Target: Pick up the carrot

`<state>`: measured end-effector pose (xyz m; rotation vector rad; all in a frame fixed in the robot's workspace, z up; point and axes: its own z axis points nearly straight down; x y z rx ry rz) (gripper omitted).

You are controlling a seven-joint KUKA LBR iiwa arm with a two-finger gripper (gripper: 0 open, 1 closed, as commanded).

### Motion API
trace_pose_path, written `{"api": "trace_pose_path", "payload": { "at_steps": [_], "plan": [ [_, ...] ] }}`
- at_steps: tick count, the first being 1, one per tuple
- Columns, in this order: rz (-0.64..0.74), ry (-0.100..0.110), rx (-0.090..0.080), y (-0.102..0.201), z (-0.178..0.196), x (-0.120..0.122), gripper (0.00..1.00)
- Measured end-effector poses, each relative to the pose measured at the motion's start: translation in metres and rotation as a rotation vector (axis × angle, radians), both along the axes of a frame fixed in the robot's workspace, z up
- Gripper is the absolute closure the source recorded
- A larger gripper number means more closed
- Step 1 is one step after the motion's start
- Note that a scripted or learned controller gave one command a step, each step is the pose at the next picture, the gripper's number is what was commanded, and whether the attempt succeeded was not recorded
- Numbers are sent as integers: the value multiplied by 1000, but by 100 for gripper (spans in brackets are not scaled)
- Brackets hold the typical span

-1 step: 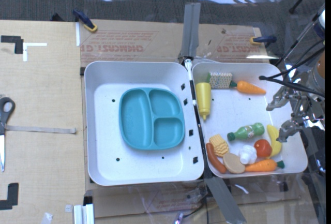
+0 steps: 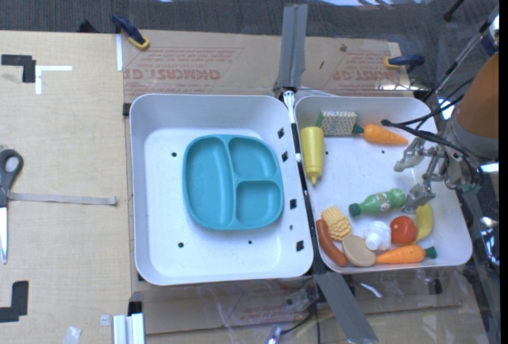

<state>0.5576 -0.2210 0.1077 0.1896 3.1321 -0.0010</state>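
While the surface (image 2: pixel 55 175) lies bare wood along its left edge, a pair of scissors (image 2: pixel 6 183) rests there near that edge. Next comes the left bin (image 2: pixel 143 199), which holds a teal divided plate (image 2: pixel 234 182) at its middle. The right bin (image 2: pixel 349 106) sits just beside it, their inner walls touching. A yellow bottle (image 2: pixel 312 152) lies along this bin's left wall. Near the far wall sits a small scrubbing sponge (image 2: pixel 338 123), and just to its right lies one carrot (image 2: pixel 384 136), pointing toward the right wall. Toward the near left corner lie a red sausage (image 2: pixel 330 244), a piece of corn (image 2: pixel 336 221) and a tan slice (image 2: pixel 359 253), close together. A green bottle (image 2: pixel 379 202) lies at the bin's middle. Near it sit a white piece (image 2: pixel 377 235) and a red tomato (image 2: pixel 403 230). A second carrot (image 2: pixel 405 255) lies along the near wall, below the tomato. A yellow banana (image 2: pixel 425 220) lies by the right wall. The gripper (image 2: pixel 419 175) hangs over the right side of this bin, between the two carrots, above the green bottle's end. Its jaws stand apart with nothing between them.
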Motion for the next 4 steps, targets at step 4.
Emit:
{"api": "trace_pose_path", "payload": {
  "at_steps": [4],
  "plan": [
    [-913, -2, 2, -1, 24, 99, 0]
  ]
}}
